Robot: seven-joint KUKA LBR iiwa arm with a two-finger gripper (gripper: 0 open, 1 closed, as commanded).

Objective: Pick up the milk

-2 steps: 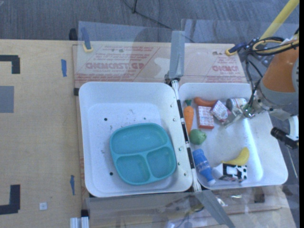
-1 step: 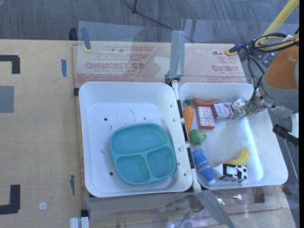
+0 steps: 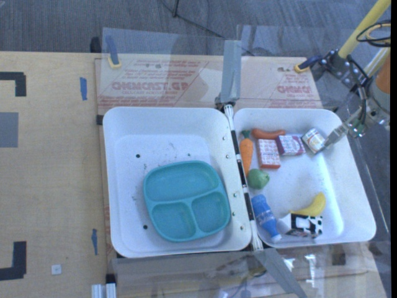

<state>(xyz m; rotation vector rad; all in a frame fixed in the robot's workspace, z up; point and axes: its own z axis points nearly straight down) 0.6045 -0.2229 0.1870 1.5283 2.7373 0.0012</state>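
Milk carton (image 3: 306,225), black-and-white, at front edge of right bin (image 3: 298,180), just beside banana (image 3: 314,204). Gripper (image 3: 329,139) well apart, at far side near small can (image 3: 314,140); released or clenched, cannot tell.

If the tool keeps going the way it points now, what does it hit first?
Probably the small silver-and-white can in the right white bin; the tool points left at it, nearly touching, though depth is unclear.

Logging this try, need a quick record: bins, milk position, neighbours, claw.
left bin: holds teal divided plate
right bin: holds the food items
milk: black-and-white carton, near front edge of the right bin
milk neighbours: banana just behind it, blue bottle to its left
other items: carrot, green fruit
claw: at right bin's far right corner, far from milk
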